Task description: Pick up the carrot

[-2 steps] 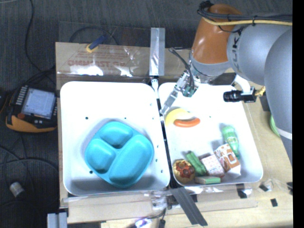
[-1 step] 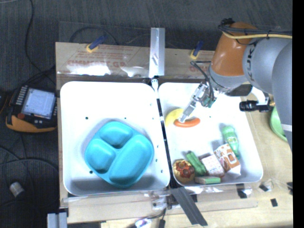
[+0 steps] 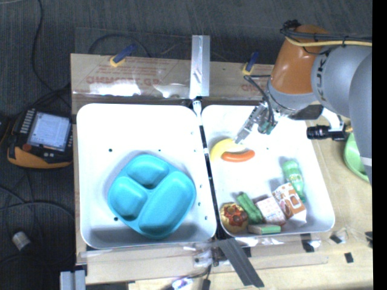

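The carrot (image 3: 237, 156), a short orange piece, lies flat in the upper left part of the right bin (image 3: 314, 162), touching a yellow fruit (image 3: 217, 146) on its left. My gripper (image 3: 253, 132) hangs just above and to the right of the carrot, tilted down towards it. It is open, nothing sits between its fingers, and one fingertip (image 3: 240, 139) ends close over the carrot's top edge.
A green bottle (image 3: 291, 175), a small carton (image 3: 289, 199), a green vegetable (image 3: 248, 205), a red-brown fruit (image 3: 233, 216) and other packets crowd the right bin's front. The left bin (image 3: 97, 138) holds a blue divided dish (image 3: 152, 193). A ridge (image 3: 205, 162) separates the bins.
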`<state>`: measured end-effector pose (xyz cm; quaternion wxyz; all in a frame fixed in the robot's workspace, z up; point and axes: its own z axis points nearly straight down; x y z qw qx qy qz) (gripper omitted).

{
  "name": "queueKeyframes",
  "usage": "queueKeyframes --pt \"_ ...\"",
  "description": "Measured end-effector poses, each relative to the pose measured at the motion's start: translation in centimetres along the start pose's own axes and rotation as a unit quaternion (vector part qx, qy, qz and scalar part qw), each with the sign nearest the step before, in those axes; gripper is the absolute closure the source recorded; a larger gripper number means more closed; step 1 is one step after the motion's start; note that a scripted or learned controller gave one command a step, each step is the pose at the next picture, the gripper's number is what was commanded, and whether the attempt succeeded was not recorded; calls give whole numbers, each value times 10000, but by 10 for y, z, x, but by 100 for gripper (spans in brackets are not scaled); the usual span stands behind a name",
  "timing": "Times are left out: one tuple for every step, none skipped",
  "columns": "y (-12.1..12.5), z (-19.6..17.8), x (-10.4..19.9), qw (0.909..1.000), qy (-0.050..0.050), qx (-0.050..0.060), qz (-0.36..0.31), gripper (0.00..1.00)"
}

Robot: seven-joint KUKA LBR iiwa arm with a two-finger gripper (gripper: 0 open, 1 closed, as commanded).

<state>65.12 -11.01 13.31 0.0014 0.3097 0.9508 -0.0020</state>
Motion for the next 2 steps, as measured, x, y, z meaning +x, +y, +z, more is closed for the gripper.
queueKeyframes --pt "21 -103 39 9994 12 -16 331 100" --pt "22 -112 39 9995 7 -18 322 100"
